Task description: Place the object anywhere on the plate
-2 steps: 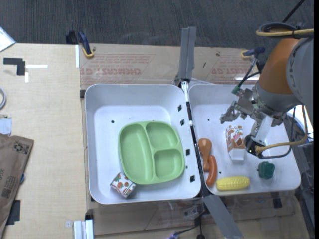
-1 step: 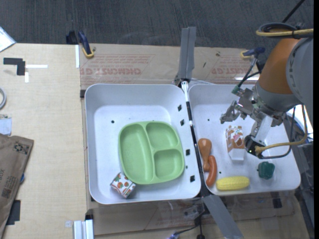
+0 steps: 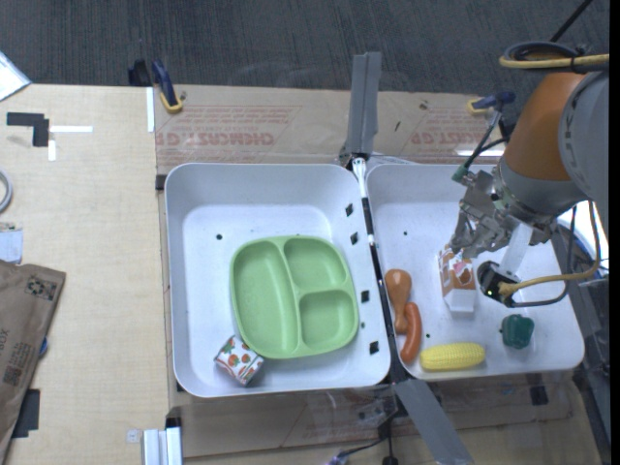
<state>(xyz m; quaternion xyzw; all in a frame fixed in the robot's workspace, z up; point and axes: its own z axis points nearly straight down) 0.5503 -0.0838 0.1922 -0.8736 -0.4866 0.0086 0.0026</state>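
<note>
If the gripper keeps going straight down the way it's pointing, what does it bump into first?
Probably the small carton in the right bin: the gripper points down right at its top, though depth is hard to judge.

Arm [image 3: 557, 124] reaching in, gripper [image 3: 472, 245] lowered

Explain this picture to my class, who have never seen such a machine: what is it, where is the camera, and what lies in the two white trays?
One camera looks down at a slant on a bench. The grey and orange robot arm reaches in from the right; its gripper hangs over a small carton in the right bin. A hot dog, a corn cob and a green toy lie there too. The left bin bears a green divided plate and a small printed box. Whether anything is held, the picture cannot settle.
</note>
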